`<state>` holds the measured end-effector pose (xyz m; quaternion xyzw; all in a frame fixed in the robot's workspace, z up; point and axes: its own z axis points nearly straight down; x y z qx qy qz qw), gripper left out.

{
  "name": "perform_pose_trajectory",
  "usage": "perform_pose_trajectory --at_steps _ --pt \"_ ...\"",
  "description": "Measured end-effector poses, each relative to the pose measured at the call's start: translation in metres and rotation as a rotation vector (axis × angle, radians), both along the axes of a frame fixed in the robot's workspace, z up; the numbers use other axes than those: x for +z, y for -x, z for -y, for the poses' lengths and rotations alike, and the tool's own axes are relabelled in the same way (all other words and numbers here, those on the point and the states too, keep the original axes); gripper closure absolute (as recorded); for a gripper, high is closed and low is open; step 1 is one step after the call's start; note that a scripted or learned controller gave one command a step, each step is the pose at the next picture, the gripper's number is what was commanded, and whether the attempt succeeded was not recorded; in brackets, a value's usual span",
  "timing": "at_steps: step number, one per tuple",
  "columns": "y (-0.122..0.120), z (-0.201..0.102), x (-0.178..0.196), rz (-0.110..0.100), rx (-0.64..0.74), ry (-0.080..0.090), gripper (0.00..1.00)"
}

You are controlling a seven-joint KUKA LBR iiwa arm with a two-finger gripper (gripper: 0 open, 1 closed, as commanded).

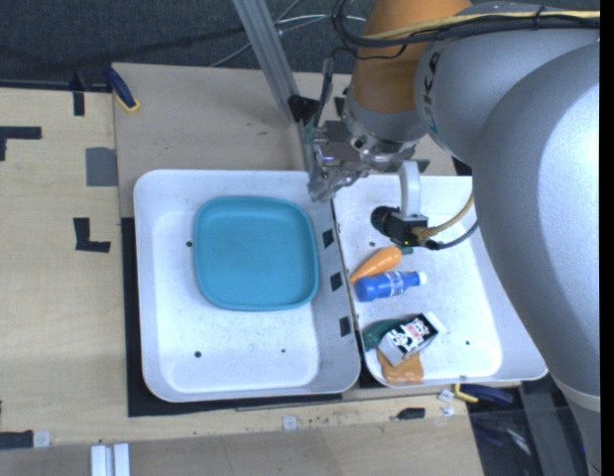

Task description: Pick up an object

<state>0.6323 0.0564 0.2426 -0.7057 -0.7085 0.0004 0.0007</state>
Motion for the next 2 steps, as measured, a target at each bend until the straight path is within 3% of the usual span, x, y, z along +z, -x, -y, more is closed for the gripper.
perform_pose_trajectory --at_steps 1,2 --pt "-0.021 -0.045 -0.0194 -0.001 -0.001 0.0 1.0" --pt "-0.0214 -0.0431 -0.018 0.001 -0.003 0.001 0.0"
